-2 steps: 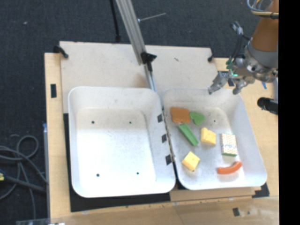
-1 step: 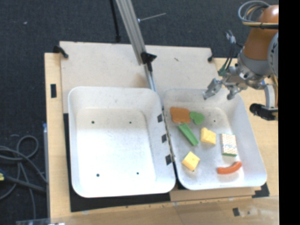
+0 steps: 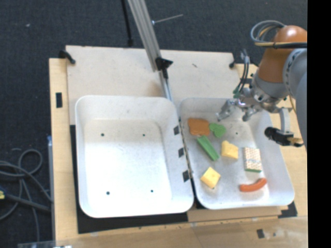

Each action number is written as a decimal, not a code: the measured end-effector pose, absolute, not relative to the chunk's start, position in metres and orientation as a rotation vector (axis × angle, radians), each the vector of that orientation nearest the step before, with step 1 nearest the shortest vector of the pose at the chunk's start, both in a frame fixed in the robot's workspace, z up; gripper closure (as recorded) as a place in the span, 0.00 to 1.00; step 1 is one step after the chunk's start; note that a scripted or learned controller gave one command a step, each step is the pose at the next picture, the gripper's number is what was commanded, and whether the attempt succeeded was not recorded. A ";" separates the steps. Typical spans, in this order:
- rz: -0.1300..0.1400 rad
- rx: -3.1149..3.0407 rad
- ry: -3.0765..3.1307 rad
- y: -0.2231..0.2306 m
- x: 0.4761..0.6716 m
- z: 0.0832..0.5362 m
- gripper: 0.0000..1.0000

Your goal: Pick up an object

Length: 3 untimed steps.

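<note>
Red sausage-looking piece [image 3: 253, 186] sits nearest in the right bin [image 3: 276, 190] — gripper [image 3: 236, 110] (fingers spread, nothing between them) hovers at the far end, above the brown slab [image 3: 198, 126].

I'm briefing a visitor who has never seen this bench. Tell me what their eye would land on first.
First, the grey arm with its orange band, reaching in from the right, its gripper open above the far end of the right bin. Next, the bright pieces scattered in that bin: a brown piece, a green stick, two yellow blocks and a red sausage.
</note>
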<state>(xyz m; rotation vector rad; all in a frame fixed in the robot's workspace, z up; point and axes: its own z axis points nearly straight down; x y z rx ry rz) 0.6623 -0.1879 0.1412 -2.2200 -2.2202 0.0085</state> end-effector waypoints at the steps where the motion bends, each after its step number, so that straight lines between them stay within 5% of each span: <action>1: 0.002 -2.224 -2.223 -0.189 0.663 0.100 0.00; 2: -0.001 -2.227 -2.230 -0.190 0.664 0.115 1.00; 3: -0.007 -2.226 -2.226 -0.199 0.670 0.165 1.00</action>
